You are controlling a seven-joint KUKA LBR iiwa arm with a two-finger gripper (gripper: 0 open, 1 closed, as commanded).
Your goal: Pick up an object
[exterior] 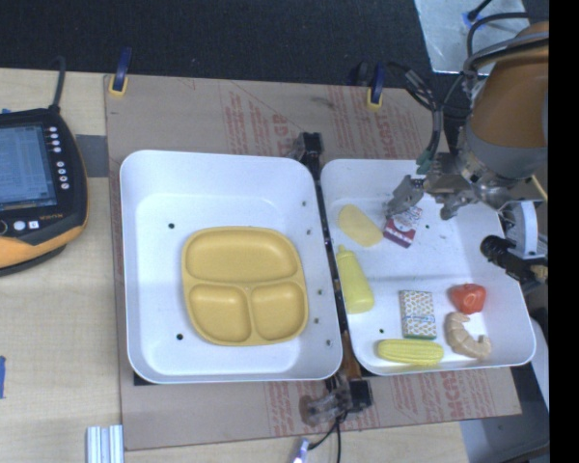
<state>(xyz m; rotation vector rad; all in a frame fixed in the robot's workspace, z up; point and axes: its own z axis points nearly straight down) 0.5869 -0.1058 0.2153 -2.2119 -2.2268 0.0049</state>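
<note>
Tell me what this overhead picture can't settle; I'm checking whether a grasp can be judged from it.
- Gripper, camera view: too small and blurred to tell open from shut, or whether it touches the red-and-white packet.
- Packet: its label is too small to read.
- Arm: cut off by the right edge.
- Controller screen: text too small, left edge cuts it.

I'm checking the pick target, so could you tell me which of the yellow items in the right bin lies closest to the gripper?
The pale yellow oval piece at the bin's upper left, just left of the gripper. The corn cob and the longer yellow piece lie farther toward the front.
</note>
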